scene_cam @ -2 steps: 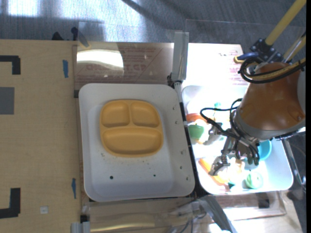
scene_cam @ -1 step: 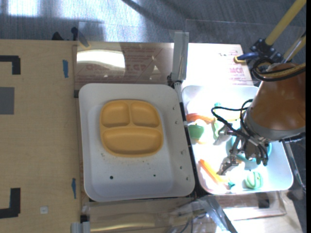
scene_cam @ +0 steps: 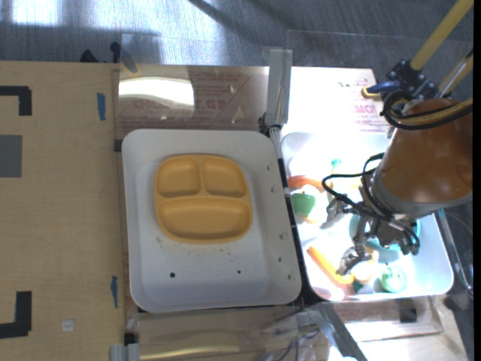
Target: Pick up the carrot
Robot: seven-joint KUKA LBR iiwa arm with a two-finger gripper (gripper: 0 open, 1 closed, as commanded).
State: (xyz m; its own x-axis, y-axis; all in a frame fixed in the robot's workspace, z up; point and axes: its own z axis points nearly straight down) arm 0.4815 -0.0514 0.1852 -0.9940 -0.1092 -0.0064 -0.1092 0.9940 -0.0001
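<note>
The carrot (scene_cam: 325,265) lies slantwise near the front left corner of the right bin (scene_cam: 440,265), beside green and white toy pieces (scene_cam: 385,277). My gripper (scene_cam: 353,256) hangs just over its right end; whether my jaws are parted or closed I cannot tell. In the left bin (scene_cam: 143,224) sits a yellow divided plate (scene_cam: 203,198).

Matt yellow-orange plastic divided tray (scene_cam: 202,197) in a smooth white plastic left bin (scene_cam: 143,224); glossy orange plastic carrot (scene_cam: 328,265); brown matt cardboard sheet (scene_cam: 56,201); shiny orange wrist band (scene_cam: 432,156) above bare metal gripper (scene_cam: 353,260)
</note>
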